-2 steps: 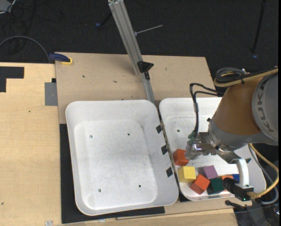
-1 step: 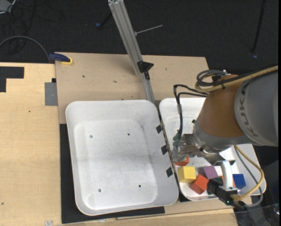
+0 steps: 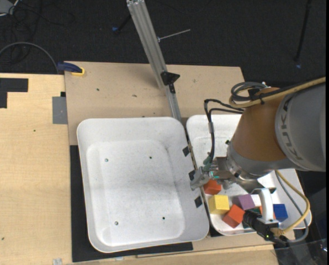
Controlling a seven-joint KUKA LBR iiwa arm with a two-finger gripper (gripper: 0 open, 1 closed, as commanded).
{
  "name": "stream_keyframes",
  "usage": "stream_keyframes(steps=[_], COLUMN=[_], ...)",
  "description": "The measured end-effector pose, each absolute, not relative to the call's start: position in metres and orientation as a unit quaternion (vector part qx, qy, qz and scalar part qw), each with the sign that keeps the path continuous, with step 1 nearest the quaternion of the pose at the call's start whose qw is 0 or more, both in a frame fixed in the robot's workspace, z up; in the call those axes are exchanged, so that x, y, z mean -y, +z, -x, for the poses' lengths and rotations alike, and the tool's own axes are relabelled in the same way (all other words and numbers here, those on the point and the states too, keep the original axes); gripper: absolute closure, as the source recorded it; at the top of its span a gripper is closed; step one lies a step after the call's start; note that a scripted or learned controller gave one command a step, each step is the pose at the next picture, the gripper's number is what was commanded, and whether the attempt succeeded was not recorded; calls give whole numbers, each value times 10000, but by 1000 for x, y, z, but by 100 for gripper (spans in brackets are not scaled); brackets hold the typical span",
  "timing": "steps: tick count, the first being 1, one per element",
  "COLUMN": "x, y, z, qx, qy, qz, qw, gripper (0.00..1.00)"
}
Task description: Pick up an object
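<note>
The arm (image 3: 275, 131) leans in from three o'clock so that its gripper (image 3: 213, 175) hangs low over the right bin (image 3: 200, 127), where all the small blocks are gathered at that bin's six o'clock end. Directly under the jaws sits an orange-red block (image 3: 212, 187), the likeliest target; whether the jaws are apart or clamped on it I cannot tell. It looks small, blocky and matte. A yellow cube (image 3: 219, 203) lies just beside it at six o'clock, then a purple block (image 3: 246, 202), a red block (image 3: 234, 216) and a blue block (image 3: 280, 211). The left bin (image 3: 98, 131) shares the counter (image 3: 120, 87).

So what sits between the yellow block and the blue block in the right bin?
In the camera view, a purple block lies between the yellow block and blue block.
</note>
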State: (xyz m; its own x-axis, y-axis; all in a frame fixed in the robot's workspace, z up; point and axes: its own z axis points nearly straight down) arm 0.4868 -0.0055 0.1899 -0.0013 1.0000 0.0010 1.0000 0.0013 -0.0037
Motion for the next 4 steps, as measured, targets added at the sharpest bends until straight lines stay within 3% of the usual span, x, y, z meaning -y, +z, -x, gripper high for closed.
stream_keyframes(steps=[1,2,3,4], x=[7,7,-14,4], y=[199,199,282,424], z=[-487,-487,-488,-514], qx=[7079,7084,7082,7073], qy=[14,19,-21,-20], qz=[7063,7058,7060,7069], qw=[25,27,-12,-28], gripper=[100,0,0,0])
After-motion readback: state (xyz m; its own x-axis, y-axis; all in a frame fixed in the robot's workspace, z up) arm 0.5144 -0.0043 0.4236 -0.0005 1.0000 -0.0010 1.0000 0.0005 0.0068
